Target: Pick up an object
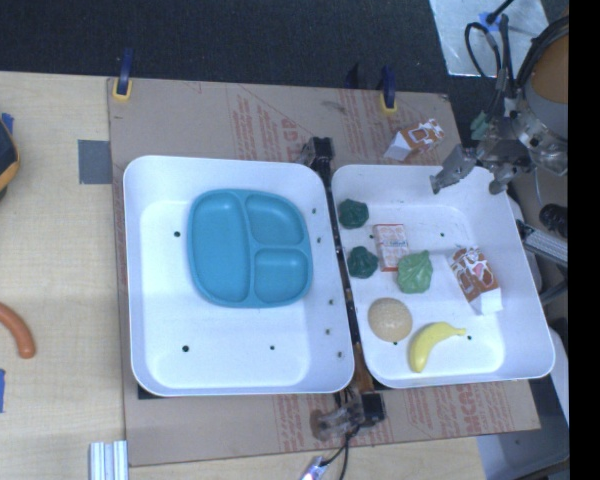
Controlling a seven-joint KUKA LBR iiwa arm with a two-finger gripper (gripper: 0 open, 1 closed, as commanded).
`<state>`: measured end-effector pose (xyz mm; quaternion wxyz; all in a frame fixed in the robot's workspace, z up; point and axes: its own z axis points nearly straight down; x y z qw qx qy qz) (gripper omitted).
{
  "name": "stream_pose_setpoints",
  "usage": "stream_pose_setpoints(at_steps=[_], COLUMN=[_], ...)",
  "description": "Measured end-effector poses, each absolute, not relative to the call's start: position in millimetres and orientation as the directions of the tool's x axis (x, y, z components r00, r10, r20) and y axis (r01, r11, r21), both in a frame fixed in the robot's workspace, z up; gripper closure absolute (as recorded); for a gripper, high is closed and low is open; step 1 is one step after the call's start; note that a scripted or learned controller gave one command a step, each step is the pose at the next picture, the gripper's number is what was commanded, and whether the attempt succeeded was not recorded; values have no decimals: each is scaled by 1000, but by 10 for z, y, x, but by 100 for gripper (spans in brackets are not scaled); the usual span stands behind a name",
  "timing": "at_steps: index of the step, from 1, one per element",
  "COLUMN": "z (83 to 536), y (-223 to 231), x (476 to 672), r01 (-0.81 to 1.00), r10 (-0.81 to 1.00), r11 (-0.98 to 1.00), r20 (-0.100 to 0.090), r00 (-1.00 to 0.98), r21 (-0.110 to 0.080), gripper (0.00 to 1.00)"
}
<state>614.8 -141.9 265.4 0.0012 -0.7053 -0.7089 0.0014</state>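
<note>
A: White right bin [536, 360] has all the candidates, so you pick from there. Gripper [474, 173] sits over the bin's top right corner, nothing between its fingers. They look a little apart, but it's small and dark against the wrist, so call that a guess.

B: Which object do you go for?

A: Banana [432, 345] or the round tan ball [390, 319], both near the front wall. The banana lies clear of the rest, just beside the ball but not touching, as far as you can tell. Come straight down and close across its narrow middle, not along the curve.

B: What about the green stuff?

A: Two dark green lumps [353, 213] hug the left wall, so one finger may hit the rim. The light green piece [415, 272] touches or nearly touches the small red-white packet [390, 246]; you could grab both or push one away. Skip them.

B: The packet on the right?

A: That packet [475, 275] lies flat, hard to get fingers under. Same for the one out on the cardboard [417, 140].

B: Left bin [150, 268]?

A: Just the blue tray [250, 247]. Too wide, leave it.
</note>
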Motion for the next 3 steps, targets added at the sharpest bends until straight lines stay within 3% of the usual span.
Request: stream_pose_setpoints(at_steps=[1, 2, 3], z=[1114, 912, 1021], y=[-1589, -1384, -1396], x=[5969, 5429, 5434], r01=[1000, 1000, 1000], r10=[1000, 1000, 1000], r11=[4, 5, 8], r20=[0, 0, -2], r00=[-4, -5, -8], r21=[-8, -5, -5], gripper=[0, 0, 100])
